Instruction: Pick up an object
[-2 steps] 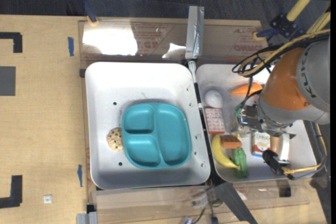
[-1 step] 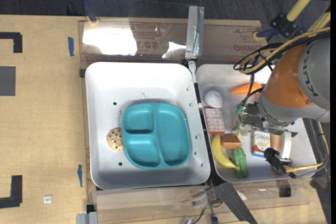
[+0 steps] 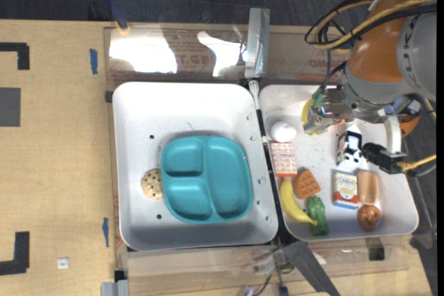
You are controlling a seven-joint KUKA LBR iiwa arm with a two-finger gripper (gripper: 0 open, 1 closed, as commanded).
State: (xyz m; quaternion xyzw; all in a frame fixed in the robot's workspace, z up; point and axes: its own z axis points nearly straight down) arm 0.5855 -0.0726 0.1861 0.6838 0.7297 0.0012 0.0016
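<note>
My gripper (image 3: 320, 118) hangs low over the far left part of the right bin (image 3: 406, 222), under the grey wrist with the orange band. A small yellow piece (image 3: 306, 110) shows right beside it on its left; whether it is held I cannot tell. A white ball (image 3: 283, 129) lies just to the gripper's lower left. A black and white toy (image 3: 352, 149) sits to its lower right. Further forward lie a pink box (image 3: 283, 160), a banana (image 3: 294, 203), an orange waffle piece (image 3: 306, 184) and a green pepper (image 3: 316, 211).
The right bin's front right holds a small carton (image 3: 345, 189), a tan bread roll (image 3: 368, 186) and a brown-red ball (image 3: 369, 218). The left bin (image 3: 132, 107) bears a teal divided plate (image 3: 206, 177) with a cookie (image 3: 152, 184) at its left. Cables loop above the arm.
</note>
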